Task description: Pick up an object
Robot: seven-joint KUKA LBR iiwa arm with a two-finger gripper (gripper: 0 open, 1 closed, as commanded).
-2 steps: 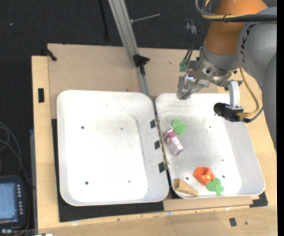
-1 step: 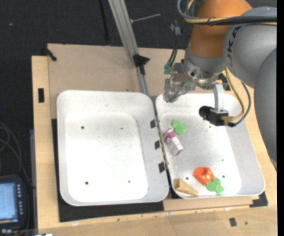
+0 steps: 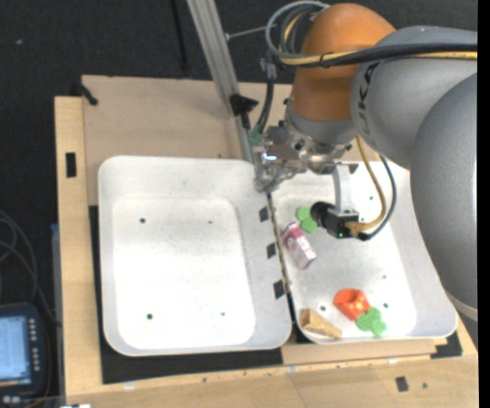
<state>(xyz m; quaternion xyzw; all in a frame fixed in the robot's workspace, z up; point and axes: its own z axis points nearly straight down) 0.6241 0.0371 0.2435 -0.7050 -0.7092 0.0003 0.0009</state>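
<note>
In the right bin [image 3: 414,313] lie a pink and white small bottle [image 3: 299,244], a green round piece [image 3: 306,221] just above it, an orange-red object [image 3: 350,302], a green piece [image 3: 370,321] beside that, and a tan wedge [image 3: 319,322] near the front rim. My gripper [image 3: 270,172] hangs over the rim between the two bins, at the back left corner of the right bin, above and left of the bottle. Nothing shows under it.
The left bin [image 3: 177,253] sits beside the right one. A slanted aluminium post [image 3: 215,49] rises behind the bins. The grey arm [image 3: 423,134] covers the right bin's back right. A screen [image 3: 5,347] stands at the lower left, off the bench.
</note>
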